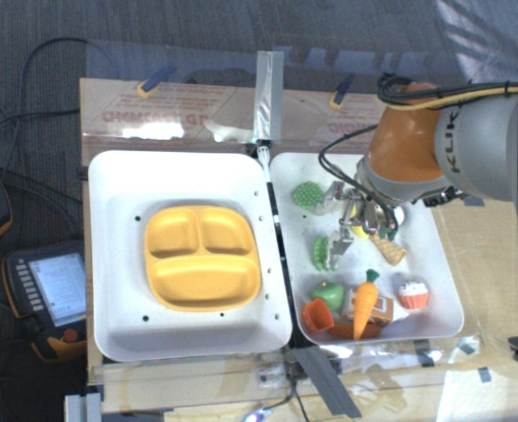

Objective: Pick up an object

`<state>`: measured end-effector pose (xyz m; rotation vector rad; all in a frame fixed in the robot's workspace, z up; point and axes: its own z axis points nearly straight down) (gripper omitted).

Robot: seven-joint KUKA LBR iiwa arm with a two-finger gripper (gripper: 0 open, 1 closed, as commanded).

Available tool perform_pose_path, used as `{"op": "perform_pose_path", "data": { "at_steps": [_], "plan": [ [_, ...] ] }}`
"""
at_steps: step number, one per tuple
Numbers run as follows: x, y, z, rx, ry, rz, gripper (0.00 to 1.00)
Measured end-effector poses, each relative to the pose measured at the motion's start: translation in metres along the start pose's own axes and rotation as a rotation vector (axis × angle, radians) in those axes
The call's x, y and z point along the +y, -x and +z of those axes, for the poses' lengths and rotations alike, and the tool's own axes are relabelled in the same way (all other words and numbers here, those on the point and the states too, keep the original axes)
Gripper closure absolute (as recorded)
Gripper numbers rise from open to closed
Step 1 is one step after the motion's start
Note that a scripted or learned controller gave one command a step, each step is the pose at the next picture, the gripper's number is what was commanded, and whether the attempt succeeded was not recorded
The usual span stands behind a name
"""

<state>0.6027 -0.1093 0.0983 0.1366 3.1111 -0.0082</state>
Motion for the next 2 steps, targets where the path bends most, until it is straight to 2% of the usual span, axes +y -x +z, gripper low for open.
{"op": "perform_pose_path", "data": {
  "at_steps": [1, 2],
  "plan": [
    [-0.016, -0.055, 0.000, -0.001, 0.000, 0.023, 0.00],
    [-0.017, -0.107, -0.001, -0.005, -0.001, 0.072, 0.00]
  ]
}}
